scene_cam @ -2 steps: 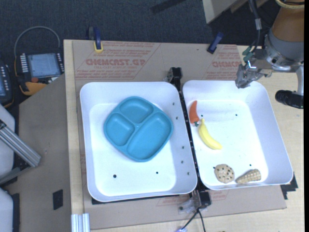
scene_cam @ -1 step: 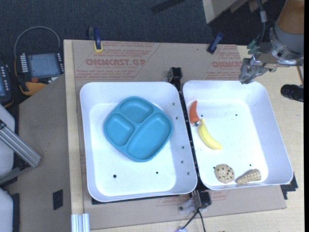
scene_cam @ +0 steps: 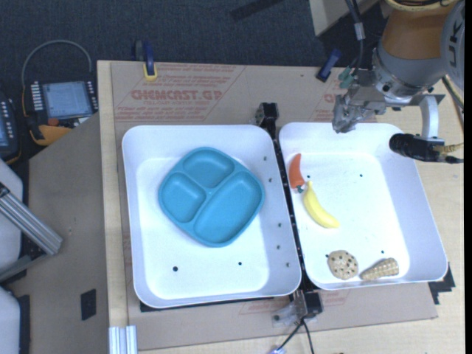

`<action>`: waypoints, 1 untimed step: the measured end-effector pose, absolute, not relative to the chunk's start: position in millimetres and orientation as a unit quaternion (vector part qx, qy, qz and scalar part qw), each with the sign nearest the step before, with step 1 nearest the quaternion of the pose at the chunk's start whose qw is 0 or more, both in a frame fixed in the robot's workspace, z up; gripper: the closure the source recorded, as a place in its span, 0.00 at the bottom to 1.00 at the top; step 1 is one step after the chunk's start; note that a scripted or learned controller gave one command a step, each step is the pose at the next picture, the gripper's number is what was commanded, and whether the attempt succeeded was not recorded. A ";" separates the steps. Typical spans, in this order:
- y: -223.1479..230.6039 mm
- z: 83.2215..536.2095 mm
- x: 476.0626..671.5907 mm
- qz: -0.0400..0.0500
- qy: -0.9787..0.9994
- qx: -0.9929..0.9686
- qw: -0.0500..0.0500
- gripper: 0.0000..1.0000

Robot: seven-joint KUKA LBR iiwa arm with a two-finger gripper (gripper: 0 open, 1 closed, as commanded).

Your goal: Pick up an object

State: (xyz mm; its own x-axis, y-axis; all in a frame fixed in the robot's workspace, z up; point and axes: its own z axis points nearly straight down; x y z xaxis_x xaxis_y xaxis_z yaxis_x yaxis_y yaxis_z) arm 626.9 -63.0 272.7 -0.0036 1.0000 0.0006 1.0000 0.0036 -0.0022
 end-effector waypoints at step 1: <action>-18.6 266.9 629.1 0.001 -0.708 -0.706 0.001 1.00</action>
